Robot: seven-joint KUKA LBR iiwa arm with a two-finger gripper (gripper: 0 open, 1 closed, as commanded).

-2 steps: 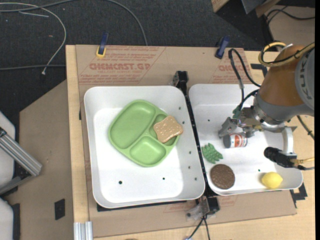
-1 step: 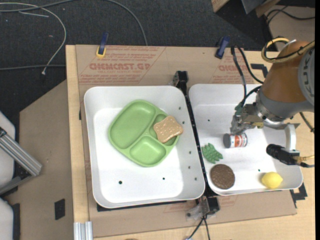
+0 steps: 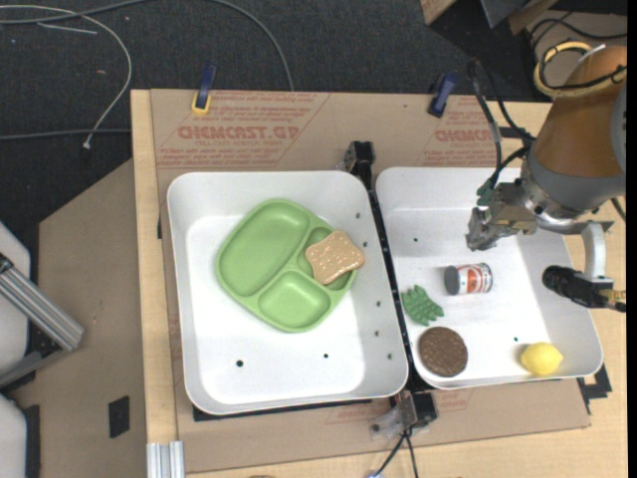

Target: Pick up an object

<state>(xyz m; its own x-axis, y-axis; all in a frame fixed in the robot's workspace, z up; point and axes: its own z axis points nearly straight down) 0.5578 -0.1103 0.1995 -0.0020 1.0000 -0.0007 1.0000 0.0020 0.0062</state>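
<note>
Left bin [image 3: 199, 297]: holds a green divided plate [image 3: 269, 257] near its centre, with a slice of toast [image 3: 334, 256] resting on the plate's right rim, toward the divider between the bins. Neither is within the arm's present reach.

Right bin [image 3: 418, 202]: the arm enters over its right edge, and the gripper [image 3: 485, 229] hangs above the bin's middle, nearer the far edge. Whether it is open or closed cannot be told from this angle; nothing is seen held in it.

Contents of the right bin, by size:
- A brown round patty [image 3: 442, 351] at the near edge, close to the near-left corner. Flat and low; little for a grip to bite on.
- A small can [image 3: 469, 280] lying on its side at the bin's centre, just below the gripper and apart from it. Judged the likeliest target. It should be rigid and light, with a smooth wall that may slip (and it may roll when nudged). Best taken across its round body at mid-length, with the closing line square to its axis.
- A yellow lemon [image 3: 541, 358] by the near-right corner. Probably firm and rounded; liable to squirt out of an off-centre pinch.
- A green leafy piece [image 3: 422, 306] against the left edge. Thin, likely soft, and crowded by the wall.
</note>
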